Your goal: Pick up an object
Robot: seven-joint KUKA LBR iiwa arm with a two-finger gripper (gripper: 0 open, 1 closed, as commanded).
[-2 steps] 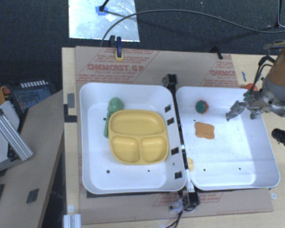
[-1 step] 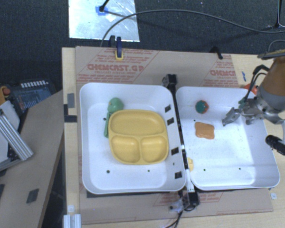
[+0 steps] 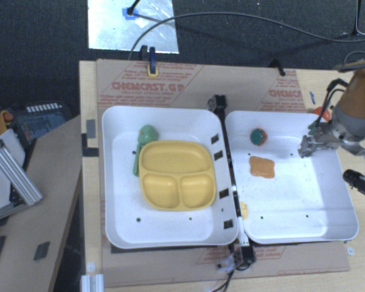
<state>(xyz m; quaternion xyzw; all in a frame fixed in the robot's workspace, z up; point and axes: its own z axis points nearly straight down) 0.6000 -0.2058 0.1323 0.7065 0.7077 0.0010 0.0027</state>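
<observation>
The yellow divided tray (image 3: 173, 181) filled the left bin (image 3: 118, 163), while in the right bin (image 3: 304, 218) the gripper (image 3: 309, 146), jaw state impossible to tell, hung near the flat orange piece (image 3: 262, 166), probably light and soft, best pinched across its edges, beside the small green ball (image 3: 258, 137).

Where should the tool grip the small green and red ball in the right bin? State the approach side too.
Likely across the widest part of the ball, straight from above. It is round, sits free on the right bin floor, apart from the orange piece.
</observation>
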